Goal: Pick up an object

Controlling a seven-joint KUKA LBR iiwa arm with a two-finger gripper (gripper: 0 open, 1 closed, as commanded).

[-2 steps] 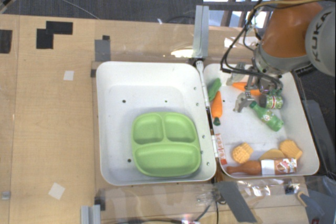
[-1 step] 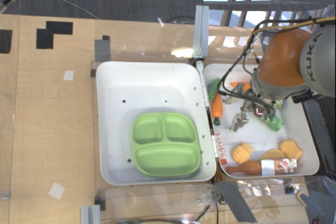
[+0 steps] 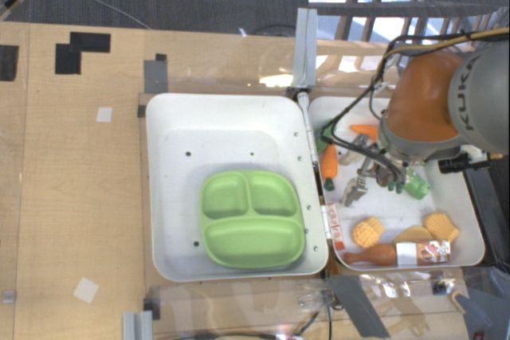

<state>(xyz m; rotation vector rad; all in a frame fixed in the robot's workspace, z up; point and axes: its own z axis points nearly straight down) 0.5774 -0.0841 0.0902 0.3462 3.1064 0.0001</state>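
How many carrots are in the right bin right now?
2. One carrot lies by the bin's left wall, beside the gripper. Another carrot lies at the back, partly under the arm. More may be hidden beneath the arm.

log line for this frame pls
arm over right bin | gripper open, holding nothing | carrot beside it | green plate in left bin

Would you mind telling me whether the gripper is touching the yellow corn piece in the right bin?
Apart. The camera view shows bare white bin floor between the gripper and the yellow corn piece, which lies nearer the bin's front edge.
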